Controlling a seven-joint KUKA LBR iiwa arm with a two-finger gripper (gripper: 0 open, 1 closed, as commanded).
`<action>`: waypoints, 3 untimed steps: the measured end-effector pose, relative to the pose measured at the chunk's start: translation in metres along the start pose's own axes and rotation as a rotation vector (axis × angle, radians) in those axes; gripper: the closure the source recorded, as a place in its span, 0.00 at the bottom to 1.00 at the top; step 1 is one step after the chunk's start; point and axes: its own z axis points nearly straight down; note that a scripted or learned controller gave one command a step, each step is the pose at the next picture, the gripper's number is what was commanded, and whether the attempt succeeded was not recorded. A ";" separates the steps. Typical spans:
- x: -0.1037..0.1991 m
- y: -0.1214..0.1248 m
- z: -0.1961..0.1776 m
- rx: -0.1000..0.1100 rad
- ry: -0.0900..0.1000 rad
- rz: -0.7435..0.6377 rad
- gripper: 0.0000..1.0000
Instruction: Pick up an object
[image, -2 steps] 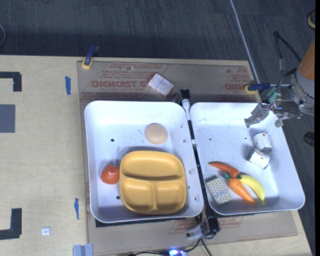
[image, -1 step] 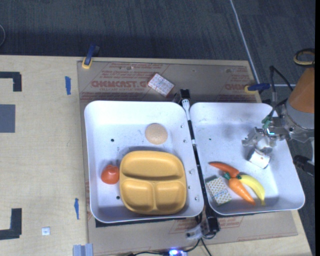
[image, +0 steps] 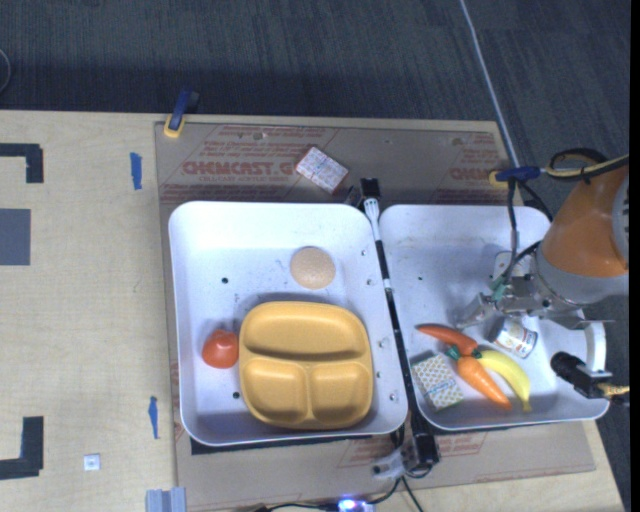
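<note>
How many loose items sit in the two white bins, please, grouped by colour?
Yellow: 2, divided tray and banana
Orange or red: 3, tomato, carrot, chili pepper
Tan: 1, round cookie
Pale: 2, patterned packet, small can
Total: 8

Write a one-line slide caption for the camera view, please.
KUKA arm's gripper low in right bin near banana and carrot; yellow tray fills left bin.
</note>
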 end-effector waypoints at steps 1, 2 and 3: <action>0.000 0.001 -0.011 -0.004 -0.001 0.001 1.00; 0.000 0.001 -0.011 -0.004 -0.001 0.001 0.00; -0.001 0.002 -0.021 -0.007 -0.003 0.001 1.00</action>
